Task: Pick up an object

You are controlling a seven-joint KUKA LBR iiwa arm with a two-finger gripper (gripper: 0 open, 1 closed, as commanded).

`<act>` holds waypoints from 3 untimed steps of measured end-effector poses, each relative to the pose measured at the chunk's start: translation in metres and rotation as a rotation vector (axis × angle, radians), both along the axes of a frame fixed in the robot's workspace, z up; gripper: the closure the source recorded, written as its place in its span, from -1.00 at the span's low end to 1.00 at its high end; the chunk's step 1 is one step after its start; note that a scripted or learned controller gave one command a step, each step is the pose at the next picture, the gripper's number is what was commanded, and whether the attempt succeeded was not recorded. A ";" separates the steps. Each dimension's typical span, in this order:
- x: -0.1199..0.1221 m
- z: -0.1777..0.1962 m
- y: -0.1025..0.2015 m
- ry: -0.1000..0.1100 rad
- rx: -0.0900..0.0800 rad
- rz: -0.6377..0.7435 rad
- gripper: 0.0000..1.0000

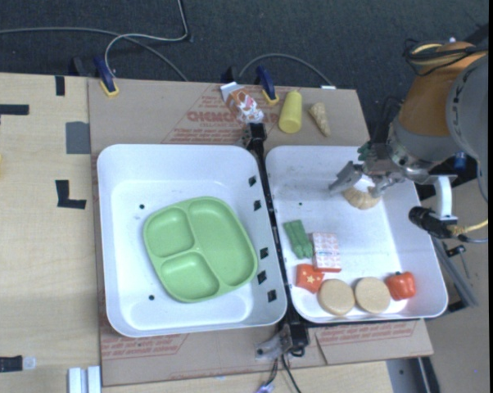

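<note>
**Tan lump under the end effector, far side of the right bin**

Tan lump: pale, rounded, bread-like, lying on the floor of the right bin toward its far right part, directly beneath the end effector. Probably a light toy food piece, judged from the look alone; likely stiff plastic or foam, smooth enough to squirt out of a shallow pinch. Best taken across its narrower width, low down, near the middle.

Nearest the camera, along the bin's front edge: red piece, two tan discs side by side, red pepper-like toy. Flat discs hard to get under; lump the easier pick. Just behind: green strip and small printed packet, touching or nearly so.

Left bin: green divided plate, lying flat.

Farther back, end effector hanging over the lump, grey fingers splayed apart, one reaching left; contact with the lump impossible to tell. Nothing seen gripped.

Beyond the bins, on the counter: yellow cylinder, tan cone, small printed carton.
</note>
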State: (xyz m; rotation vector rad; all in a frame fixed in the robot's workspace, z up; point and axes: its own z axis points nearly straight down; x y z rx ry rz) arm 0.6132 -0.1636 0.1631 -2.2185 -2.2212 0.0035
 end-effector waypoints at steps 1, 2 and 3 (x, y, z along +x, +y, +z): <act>-0.021 -0.039 0.061 0.000 0.001 0.001 -1.00; -0.058 -0.077 0.067 -0.005 0.000 0.000 -1.00; -0.070 -0.076 0.061 -0.011 -0.002 0.001 -1.00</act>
